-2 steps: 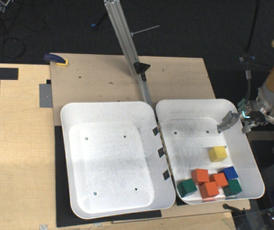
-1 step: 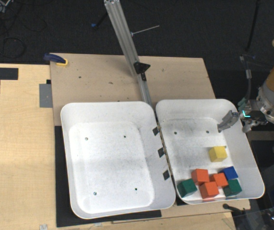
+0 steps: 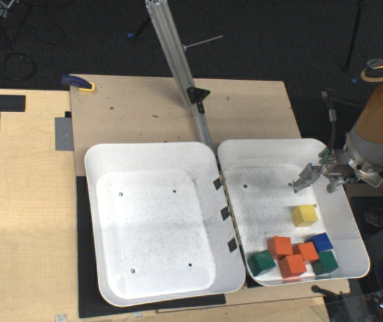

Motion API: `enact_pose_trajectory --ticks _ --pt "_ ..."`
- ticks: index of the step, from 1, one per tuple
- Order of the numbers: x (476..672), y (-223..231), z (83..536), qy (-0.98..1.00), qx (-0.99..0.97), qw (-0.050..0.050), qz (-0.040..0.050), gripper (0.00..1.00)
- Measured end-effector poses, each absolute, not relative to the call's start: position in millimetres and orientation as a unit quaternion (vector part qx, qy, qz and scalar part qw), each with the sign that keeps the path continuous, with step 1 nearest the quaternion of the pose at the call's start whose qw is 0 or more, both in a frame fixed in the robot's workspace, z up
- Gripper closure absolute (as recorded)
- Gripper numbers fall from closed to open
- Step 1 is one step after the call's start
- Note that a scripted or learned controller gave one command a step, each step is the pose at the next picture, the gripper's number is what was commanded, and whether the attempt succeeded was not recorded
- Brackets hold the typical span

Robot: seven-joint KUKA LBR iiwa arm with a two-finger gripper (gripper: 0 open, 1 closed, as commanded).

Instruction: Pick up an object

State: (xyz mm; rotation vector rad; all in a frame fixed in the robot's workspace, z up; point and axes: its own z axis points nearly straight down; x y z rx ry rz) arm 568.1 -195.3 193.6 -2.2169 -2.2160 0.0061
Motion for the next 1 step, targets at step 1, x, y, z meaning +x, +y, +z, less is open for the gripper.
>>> enact_pose_trajectory --ticks 1 --pt "566.1 -191.9 128.7 -0.707 -0.707 0.005 0.0023 0.00"
